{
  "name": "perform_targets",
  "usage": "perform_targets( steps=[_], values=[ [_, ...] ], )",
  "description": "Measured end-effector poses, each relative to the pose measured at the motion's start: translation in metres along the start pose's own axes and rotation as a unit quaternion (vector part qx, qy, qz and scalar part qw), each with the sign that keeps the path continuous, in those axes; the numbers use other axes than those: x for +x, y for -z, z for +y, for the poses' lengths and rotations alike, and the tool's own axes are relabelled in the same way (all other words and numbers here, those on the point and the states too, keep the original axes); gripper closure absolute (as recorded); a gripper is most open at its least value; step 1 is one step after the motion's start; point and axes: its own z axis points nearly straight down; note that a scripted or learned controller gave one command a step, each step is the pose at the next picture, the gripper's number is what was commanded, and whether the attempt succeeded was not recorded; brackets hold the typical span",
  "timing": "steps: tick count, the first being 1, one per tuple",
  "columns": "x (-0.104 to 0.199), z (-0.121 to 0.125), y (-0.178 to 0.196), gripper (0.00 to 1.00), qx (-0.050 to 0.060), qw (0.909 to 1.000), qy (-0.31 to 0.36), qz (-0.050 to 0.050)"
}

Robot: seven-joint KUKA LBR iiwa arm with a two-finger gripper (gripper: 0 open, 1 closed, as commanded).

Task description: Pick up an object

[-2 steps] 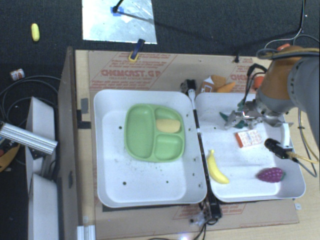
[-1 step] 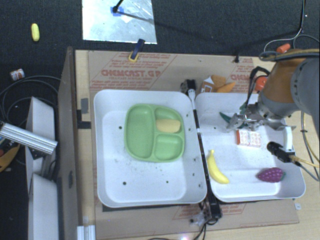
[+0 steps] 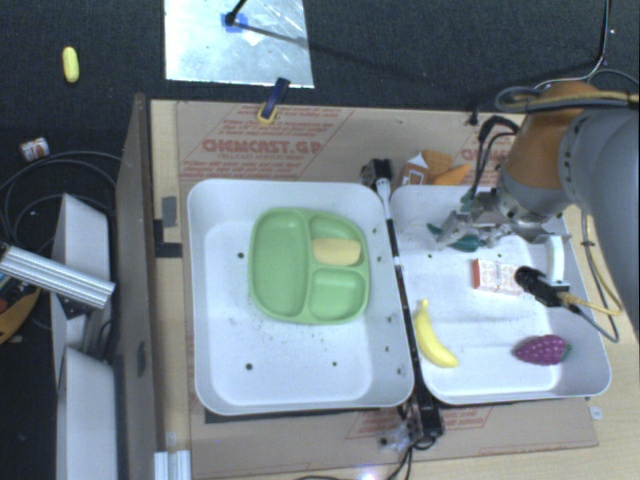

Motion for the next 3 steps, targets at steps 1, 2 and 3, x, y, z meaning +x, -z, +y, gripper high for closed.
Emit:
perform_targets(
  steps=[1,2,3],
  values=[
    [0.003,-0.005,-0.001,0.00,0.002,1.0000,-0.001,0.000],
    [-0.009,0.027,-0.002,0.00,0.009,1.0000,0.000,0.001],
    [0.015,0.028,-0.001,0.00,0.004,1.0000,-0.001,0.000]
  ],
)
